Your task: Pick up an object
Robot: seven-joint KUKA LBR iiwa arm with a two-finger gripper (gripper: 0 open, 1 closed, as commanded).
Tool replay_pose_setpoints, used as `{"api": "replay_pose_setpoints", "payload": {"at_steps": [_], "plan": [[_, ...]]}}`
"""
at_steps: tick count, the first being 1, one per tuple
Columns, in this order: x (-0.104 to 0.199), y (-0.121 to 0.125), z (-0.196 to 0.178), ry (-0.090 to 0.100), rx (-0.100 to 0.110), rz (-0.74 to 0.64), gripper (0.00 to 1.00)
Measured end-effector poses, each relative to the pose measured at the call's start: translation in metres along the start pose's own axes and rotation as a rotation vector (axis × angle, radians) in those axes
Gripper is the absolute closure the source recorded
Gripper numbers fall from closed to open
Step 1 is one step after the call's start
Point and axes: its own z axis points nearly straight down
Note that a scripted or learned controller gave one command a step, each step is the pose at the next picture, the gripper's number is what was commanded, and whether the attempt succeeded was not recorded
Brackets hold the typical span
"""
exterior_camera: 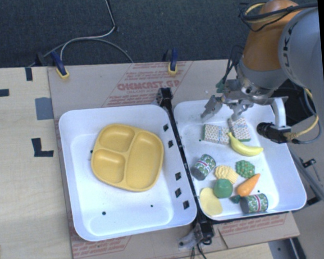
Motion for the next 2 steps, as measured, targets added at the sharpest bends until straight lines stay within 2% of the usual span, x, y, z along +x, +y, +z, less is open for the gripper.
{"api": "replay_pose_setpoints", "payload": {"at_steps": [1,2], "plan": [[-0.026,0.038,0.094,-0.001,0.002,0.001,0.00],[-0.009,0.037,0.121,-0.010,-0.016,0.001,0.00]]}}
